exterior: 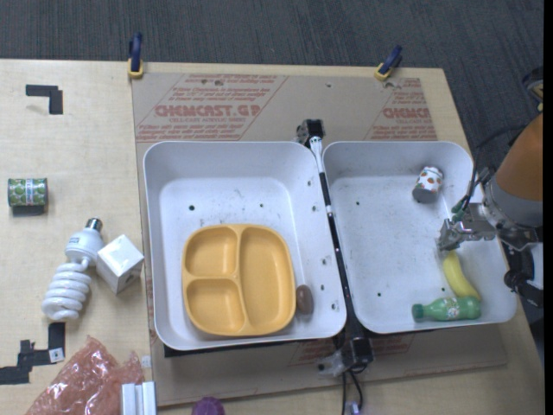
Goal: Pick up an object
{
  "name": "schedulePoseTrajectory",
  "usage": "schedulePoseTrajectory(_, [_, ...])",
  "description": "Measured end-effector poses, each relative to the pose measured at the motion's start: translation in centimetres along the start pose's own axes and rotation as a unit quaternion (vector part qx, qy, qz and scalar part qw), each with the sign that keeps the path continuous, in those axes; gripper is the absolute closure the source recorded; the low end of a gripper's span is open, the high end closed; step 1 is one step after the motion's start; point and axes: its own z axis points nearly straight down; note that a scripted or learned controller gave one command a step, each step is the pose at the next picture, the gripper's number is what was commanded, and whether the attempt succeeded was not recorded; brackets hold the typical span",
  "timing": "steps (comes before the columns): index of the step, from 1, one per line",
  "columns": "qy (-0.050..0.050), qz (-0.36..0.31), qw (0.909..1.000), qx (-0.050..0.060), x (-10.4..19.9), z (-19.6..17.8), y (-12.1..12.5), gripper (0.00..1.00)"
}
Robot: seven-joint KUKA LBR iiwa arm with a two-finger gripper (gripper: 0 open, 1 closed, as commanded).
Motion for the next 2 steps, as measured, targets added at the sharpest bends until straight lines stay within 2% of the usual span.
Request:
schedulePoseTrajectory(1, [0.004, -0.002, 1.0000, 0.001, 0.3, 0.0, 0.1, 0.00])
schedulePoseTrajectory(2, [0.000, -0.002, 1.0000, 0.000, 3.3, 0.0, 7.1, 0.00])
